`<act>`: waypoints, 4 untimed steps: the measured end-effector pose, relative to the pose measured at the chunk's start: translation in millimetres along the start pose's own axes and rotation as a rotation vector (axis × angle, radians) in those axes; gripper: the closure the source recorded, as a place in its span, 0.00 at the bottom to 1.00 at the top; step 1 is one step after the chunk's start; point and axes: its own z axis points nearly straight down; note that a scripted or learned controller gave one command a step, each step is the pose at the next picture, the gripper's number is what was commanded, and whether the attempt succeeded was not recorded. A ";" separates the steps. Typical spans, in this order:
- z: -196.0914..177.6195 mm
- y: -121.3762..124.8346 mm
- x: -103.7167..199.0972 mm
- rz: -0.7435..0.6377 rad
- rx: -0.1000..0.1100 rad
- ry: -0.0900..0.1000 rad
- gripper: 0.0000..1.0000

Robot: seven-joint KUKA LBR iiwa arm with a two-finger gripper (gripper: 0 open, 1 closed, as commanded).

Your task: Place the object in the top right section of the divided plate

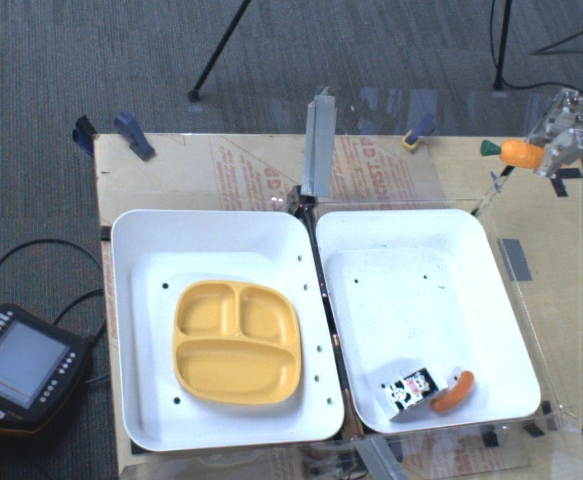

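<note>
Sausage (452, 392) lies beside patterned block (411, 390), right bin (491, 268) | divided plate (237, 341) waits, left bin (141, 258) | gripper (561, 133) parked far corner; I cannot tell its state.

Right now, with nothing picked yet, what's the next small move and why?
Probably bring the gripper down over the right bin's near corner. It sits far from the objects, beyond that bin's far right corner, while the orange sausage-shaped toy and patterned block lie there, touching. The divided plate in the left bin holds nothing.
</note>
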 end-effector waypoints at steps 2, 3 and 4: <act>-2.0 -6.8 35.6 0.027 -0.001 -0.002 1.00; 0.2 -6.8 35.6 0.027 -0.001 0.002 0.00; -7.8 -5.4 34.0 0.025 -0.003 0.002 1.00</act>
